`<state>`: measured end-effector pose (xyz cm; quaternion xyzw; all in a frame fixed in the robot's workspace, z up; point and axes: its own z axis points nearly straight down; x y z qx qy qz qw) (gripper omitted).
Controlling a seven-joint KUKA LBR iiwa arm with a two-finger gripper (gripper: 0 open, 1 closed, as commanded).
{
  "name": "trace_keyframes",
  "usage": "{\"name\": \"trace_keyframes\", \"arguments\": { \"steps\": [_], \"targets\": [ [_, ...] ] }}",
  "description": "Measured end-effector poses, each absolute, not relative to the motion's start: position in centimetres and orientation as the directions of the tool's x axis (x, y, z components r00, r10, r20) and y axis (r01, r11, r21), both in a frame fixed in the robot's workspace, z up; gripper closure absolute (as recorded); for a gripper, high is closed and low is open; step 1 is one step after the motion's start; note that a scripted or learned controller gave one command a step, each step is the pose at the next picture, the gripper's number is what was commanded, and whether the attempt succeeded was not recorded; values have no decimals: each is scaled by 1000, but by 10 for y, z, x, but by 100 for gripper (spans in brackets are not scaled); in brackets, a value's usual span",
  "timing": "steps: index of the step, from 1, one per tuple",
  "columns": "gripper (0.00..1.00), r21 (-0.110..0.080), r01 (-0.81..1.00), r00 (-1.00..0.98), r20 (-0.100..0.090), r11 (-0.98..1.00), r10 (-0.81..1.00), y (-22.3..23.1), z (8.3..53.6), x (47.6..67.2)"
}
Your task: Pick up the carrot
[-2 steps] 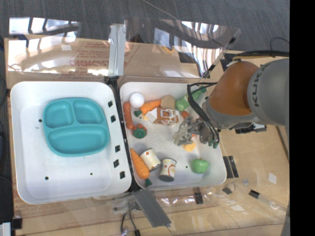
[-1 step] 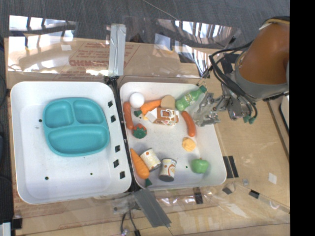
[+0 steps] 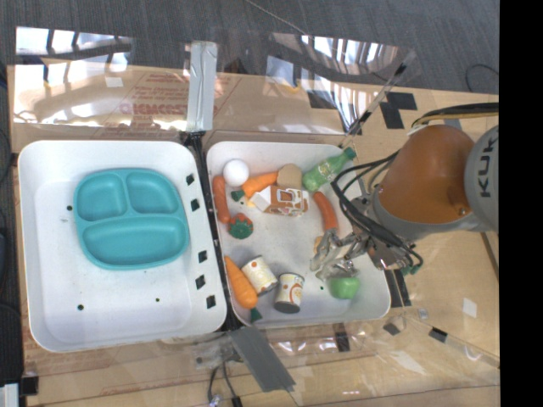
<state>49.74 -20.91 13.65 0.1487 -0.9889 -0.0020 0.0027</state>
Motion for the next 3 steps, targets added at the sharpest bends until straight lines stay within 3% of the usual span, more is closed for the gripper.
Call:
{"name": "trace_keyframes", "arguments": {
  "steps": [1, 2, 3],
  "targets": [
    [100, 2, -491, -871, 1, 871, -491, -209, 122, 484],
    [100, -1, -817, -577, -2, 577, -817, -208, 118, 532],
    [100, 6, -967, -256, -1, 256, -967, -209, 112, 476]
  ]
}}
